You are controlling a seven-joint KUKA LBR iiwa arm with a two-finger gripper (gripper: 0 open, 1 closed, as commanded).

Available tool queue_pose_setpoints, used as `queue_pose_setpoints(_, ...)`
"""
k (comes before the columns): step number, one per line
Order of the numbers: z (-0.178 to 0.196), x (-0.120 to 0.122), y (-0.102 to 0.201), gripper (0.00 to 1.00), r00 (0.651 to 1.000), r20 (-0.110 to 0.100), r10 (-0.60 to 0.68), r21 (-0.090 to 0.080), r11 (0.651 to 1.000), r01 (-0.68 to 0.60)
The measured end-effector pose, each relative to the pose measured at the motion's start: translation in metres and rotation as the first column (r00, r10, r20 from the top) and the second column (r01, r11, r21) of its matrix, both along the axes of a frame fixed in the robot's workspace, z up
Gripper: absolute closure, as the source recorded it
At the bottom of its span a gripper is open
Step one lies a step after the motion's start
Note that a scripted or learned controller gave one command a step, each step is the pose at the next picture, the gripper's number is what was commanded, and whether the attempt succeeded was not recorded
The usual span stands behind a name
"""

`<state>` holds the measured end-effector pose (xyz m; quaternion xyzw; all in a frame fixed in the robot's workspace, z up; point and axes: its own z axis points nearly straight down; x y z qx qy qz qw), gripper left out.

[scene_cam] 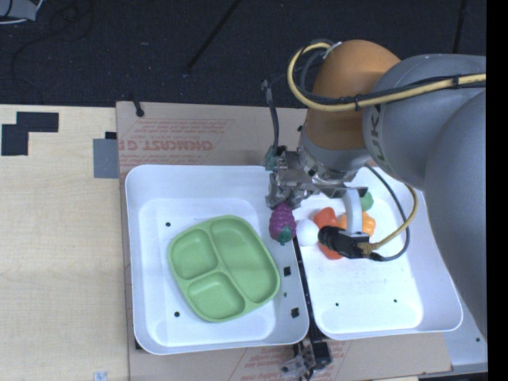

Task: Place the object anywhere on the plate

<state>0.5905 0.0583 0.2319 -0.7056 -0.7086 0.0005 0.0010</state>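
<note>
Camera view shows a purple, grape-like object (281, 222) hanging just under the claw (282, 202), pinched between its fingers, above the seam where the two white bins meet. Left of it and close by, the green divided plate (223, 267) lies tilted in the left bin (151, 205), its upper right rim nearest the object. Bare white floor rings the plate, widest along the bin's left and top edges. In the right bin (397, 308), orange, green and white toys (343, 227) cluster beside the wrist; its lower half lies bare.
</note>
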Motion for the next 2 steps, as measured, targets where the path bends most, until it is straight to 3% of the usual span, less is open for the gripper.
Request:
queue_pose_setpoints(1,0.0002,0.0149,0.0579,1.0,1.0,0.0,0.0,0.001,1.0,0.0)
queue_pose_setpoints(2,0.0002,0.0142,0.0556,0.0,1.0,-0.002,-0.002,-0.002,1.0,0.002)
